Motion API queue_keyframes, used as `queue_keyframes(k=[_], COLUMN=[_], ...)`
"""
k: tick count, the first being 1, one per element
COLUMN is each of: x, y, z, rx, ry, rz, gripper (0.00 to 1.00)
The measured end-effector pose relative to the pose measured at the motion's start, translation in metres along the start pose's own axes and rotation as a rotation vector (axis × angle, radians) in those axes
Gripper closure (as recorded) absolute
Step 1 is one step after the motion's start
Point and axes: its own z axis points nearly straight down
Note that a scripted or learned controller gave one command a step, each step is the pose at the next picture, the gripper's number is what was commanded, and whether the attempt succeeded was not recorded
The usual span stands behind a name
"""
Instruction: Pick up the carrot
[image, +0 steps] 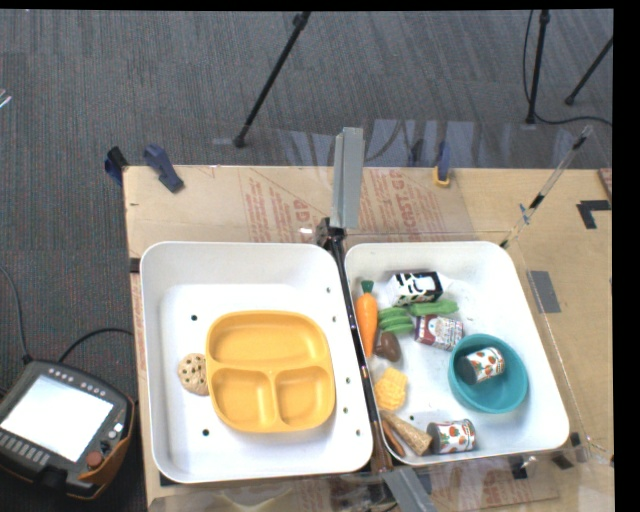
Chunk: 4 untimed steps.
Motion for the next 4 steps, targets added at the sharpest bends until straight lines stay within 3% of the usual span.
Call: queue_keyframes(k=[1, 3, 4], x=[0.001, 0.004, -0.009], y=[0.001, 0.002, -0.001], z=[0.155, 0.177, 0.133], rx=[-0.019, -0.012, -0.008], ry=[0.014, 0.009, 0.005], rz=[-0.037, -0.029, -0.152], gripper=[1.0, 1.0, 1.0])
